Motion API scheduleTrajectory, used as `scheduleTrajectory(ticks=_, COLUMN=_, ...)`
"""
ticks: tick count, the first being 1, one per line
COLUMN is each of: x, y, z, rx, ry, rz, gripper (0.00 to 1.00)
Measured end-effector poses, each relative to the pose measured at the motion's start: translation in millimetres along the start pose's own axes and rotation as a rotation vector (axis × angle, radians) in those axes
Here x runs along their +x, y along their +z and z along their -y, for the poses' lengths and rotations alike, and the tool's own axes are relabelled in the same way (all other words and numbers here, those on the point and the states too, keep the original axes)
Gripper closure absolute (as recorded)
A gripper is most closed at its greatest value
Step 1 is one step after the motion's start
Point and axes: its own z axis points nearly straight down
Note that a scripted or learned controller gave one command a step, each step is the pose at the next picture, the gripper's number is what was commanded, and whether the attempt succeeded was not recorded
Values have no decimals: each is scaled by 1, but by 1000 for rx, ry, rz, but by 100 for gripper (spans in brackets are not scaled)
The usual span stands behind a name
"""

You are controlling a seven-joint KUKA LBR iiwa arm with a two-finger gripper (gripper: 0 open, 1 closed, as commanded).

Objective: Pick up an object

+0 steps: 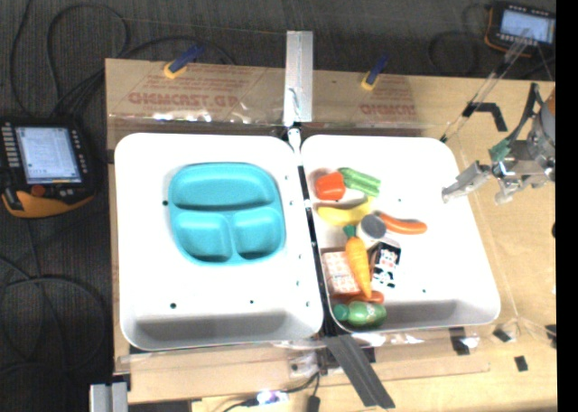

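Note:
The right bin (452, 248) holds a pile of toy foods along its left side. Among them are a red pepper (330, 186), a green pod (361, 180), a yellow banana (341, 214) and an orange carrot (358, 261). An orange-red piece (403, 225), a black-and-white block (386, 261), a pink box (337, 273) and a green round fruit (360, 313) lie there too. My gripper (510, 173) hovers at the right edge of the view, past the bin's right rim, well away from the pile. Nothing shows in it.
The left bin (144, 293) carries a teal divided tray (226, 211). A ridge where the two bins meet runs down the middle (305, 220). Clamps and clear plastic sit along the back of the bench (271, 94). Tablets lie on the floor at the left (43, 162) and top right (524, 26).

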Motion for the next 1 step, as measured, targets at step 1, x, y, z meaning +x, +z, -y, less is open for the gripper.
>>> scheduleTrajectory(ticks=1, x=41, y=169, z=-10, rx=-1, ry=-209, rz=-1, gripper=0)
